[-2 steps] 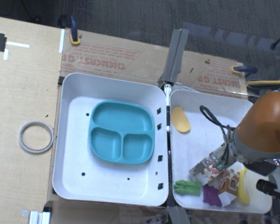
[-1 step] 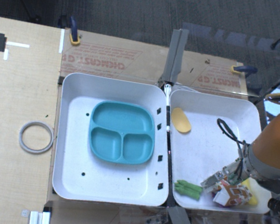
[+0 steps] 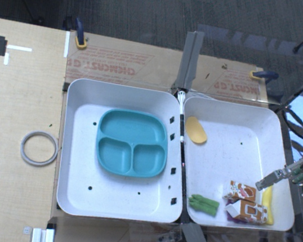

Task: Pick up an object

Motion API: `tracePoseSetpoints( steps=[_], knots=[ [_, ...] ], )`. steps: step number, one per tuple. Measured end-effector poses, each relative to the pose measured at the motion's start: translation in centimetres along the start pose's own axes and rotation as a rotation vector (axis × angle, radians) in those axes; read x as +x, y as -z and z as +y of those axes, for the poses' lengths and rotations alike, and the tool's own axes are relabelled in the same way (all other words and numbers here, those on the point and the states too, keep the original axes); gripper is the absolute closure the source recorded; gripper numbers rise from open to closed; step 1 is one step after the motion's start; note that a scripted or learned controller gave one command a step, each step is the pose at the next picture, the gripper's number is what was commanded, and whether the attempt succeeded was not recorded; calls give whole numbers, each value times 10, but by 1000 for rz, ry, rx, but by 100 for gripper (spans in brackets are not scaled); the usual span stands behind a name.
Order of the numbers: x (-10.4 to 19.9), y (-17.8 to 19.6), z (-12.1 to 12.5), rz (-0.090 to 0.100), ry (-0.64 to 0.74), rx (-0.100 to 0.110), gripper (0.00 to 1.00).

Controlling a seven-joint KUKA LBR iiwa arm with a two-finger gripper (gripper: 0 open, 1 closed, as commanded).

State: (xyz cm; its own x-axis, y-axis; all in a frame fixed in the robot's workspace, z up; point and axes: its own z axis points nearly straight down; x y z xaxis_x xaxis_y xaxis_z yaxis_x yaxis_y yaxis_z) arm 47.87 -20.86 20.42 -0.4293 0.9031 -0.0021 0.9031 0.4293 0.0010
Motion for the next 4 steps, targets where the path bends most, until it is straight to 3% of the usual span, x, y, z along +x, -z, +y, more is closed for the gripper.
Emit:
tracePoseSetpoints(
  steps=[1,2,3,4],
  knots=[
    [-11,-92,-2,-2,-302,-11,0],
    [-12,-99,1,0,-223,-16,0],
    [-14,-86,4,-5,-224,-25,100],
    [-15,-87,3,-5,-225,-23,0]
  ],
)
